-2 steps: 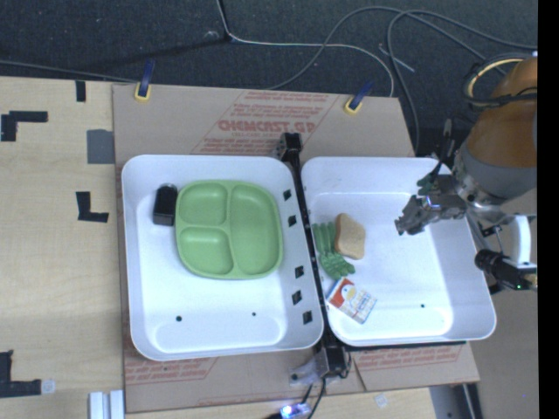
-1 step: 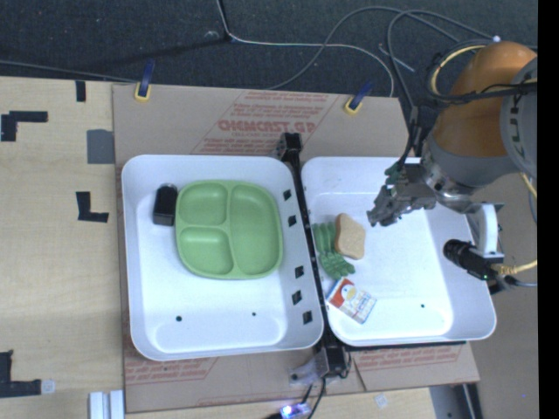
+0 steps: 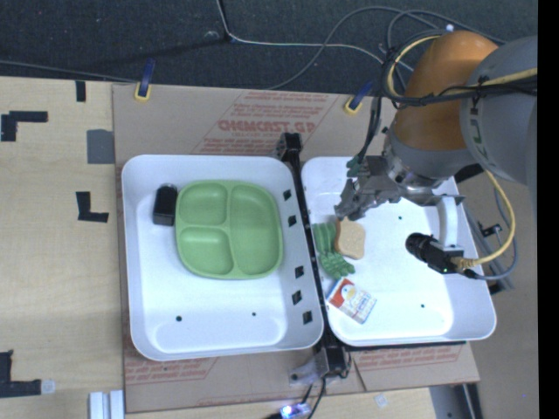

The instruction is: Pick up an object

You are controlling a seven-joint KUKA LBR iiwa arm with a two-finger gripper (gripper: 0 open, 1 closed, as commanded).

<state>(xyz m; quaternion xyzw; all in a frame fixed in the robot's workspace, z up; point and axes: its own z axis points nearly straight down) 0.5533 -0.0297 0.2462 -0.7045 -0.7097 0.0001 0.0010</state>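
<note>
You are looking down on 2 white bins. In the right bin [image 3: 437, 308] the arm [image 3: 450, 85] is reaching in from the right, and its claw [image 3: 354, 201] is hanging over the bin's upper left part, close to the divider between the bins. Whether the claw is open or closed you cannot tell from here; nothing is visibly sitting between its tips.

The nearest thing to pick is the tan sponge-like block [image 3: 351, 240], lying just below the claw and slightly toward you in the picture. Touching its left side is a green toy [image 3: 329, 253], its long axis running down along the divider. Further down is a small red-and-white packet [image 3: 351, 301], lying apart from both.

In the left bin [image 3: 148, 321] a green divided plate [image 3: 230, 230] and a small black block [image 3: 165, 205] are sitting well apart from the claw.

So the coming move is probably turning on a short drop toward the tan block, without snagging the green toy.
</note>
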